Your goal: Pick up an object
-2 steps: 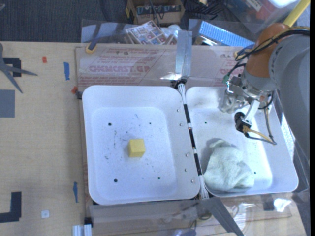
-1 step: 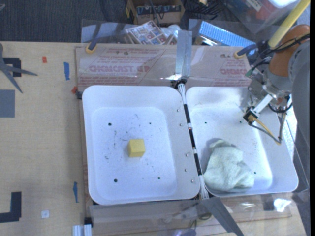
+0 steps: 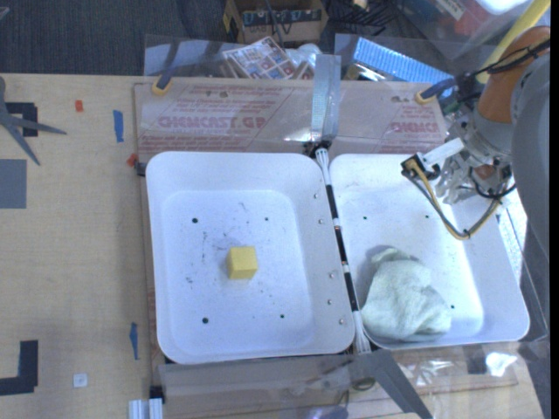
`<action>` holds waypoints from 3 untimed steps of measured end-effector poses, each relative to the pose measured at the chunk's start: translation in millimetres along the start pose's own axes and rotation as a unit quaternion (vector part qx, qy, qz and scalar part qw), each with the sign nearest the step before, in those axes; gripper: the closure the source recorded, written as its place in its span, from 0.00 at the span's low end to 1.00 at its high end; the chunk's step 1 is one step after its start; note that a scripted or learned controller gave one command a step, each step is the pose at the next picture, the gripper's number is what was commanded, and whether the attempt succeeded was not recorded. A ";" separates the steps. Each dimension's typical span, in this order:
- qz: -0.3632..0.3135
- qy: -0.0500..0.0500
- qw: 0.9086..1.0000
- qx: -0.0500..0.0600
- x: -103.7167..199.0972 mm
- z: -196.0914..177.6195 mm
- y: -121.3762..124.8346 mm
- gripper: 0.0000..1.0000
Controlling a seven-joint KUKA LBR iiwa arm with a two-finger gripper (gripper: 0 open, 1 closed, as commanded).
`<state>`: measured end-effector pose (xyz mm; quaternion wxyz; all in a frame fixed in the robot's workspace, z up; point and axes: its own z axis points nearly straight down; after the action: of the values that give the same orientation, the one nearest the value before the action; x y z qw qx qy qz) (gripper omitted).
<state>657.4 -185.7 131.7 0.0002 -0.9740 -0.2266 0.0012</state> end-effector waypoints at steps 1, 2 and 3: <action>0.126 0.001 0.992 -0.001 22.4 45.0 -44.8 1.00; -0.041 0.004 0.999 -0.001 -29.4 43.7 -78.6 1.00; -0.108 0.004 0.994 -0.002 3.6 44.4 -46.5 1.00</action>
<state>640.0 -142.3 87.3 -0.0010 -0.9440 -0.3300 -0.0029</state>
